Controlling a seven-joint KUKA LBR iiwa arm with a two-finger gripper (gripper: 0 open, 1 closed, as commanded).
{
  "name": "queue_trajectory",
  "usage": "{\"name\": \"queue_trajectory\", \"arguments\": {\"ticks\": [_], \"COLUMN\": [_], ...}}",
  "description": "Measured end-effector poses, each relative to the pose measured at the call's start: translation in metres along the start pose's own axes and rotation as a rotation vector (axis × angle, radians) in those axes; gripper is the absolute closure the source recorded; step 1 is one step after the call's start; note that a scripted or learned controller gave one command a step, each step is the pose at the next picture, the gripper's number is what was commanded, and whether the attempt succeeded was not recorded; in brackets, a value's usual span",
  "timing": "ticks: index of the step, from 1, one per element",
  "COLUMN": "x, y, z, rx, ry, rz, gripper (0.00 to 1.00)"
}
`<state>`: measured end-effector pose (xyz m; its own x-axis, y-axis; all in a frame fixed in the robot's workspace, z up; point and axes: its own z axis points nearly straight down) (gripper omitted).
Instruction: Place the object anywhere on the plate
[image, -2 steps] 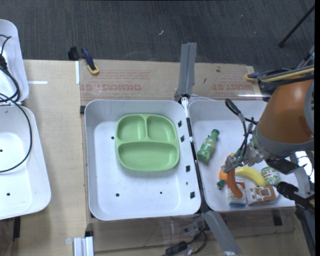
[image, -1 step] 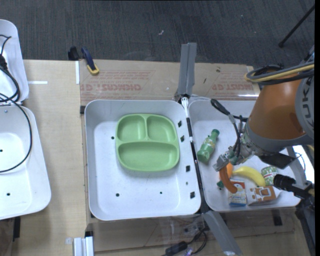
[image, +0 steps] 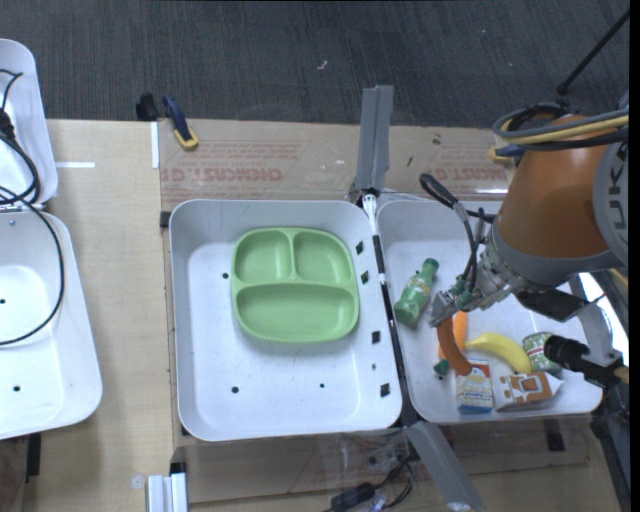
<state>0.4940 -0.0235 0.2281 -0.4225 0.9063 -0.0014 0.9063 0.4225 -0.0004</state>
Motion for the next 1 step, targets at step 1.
{"name": "queue_trajectory", "arguments": {"ticks": [1], "x": [0.0492], "y": [0.0584], "z": [0.0165], "rx": [0.002], "ry": [0.001], "rz": [-0.183], "gripper": [1.00]}}
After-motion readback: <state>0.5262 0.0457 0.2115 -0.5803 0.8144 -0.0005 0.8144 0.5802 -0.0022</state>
